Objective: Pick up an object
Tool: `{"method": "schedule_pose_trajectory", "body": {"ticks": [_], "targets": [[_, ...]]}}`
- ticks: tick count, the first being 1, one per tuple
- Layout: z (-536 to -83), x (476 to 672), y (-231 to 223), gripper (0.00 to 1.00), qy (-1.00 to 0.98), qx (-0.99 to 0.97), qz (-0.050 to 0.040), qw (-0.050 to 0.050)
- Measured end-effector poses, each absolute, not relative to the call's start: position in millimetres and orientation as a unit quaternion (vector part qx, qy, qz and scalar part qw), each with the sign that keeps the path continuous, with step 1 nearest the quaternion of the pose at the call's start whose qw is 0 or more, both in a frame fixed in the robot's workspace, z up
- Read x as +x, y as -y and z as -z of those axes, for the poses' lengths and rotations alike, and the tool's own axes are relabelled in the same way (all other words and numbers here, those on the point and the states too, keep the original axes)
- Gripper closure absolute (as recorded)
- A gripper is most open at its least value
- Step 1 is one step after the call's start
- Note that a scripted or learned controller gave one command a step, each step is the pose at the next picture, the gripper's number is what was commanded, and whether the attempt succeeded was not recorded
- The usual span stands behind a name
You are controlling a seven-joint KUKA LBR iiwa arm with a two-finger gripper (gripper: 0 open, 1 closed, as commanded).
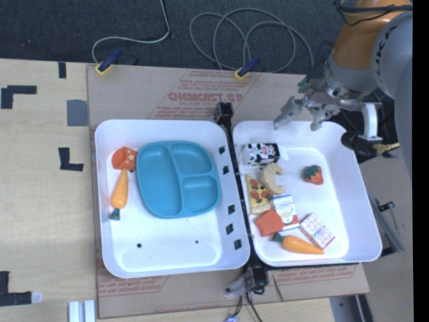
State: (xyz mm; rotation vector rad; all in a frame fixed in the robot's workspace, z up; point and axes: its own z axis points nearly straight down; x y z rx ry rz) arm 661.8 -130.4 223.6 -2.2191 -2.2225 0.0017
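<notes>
My gripper hangs over the far rim of the right bin, open, its two fingers spread apart with nothing between them. Below it in the right bin lie a black-and-white milk carton, a beige toy piece, a pizza slice, a strawberry, a small white box, a red block, a carrot and a pink-and-white carton.
The left bin holds a blue divided plate, a tomato and an orange carrot. Cables loop on the dark floor behind the bench. The grey arm with its orange band stands at the upper right.
</notes>
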Motion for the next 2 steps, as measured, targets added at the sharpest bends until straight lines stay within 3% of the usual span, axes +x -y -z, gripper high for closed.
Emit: {"method": "schedule_pose_trajectory", "body": {"ticks": [1,2], "targets": [[-146,667.3,96,0.0,0.708,-0.707,-0.0013,0.002],[-113,651.3,106,0.0,0.708,-0.706,0.0031,-0.004]]}}
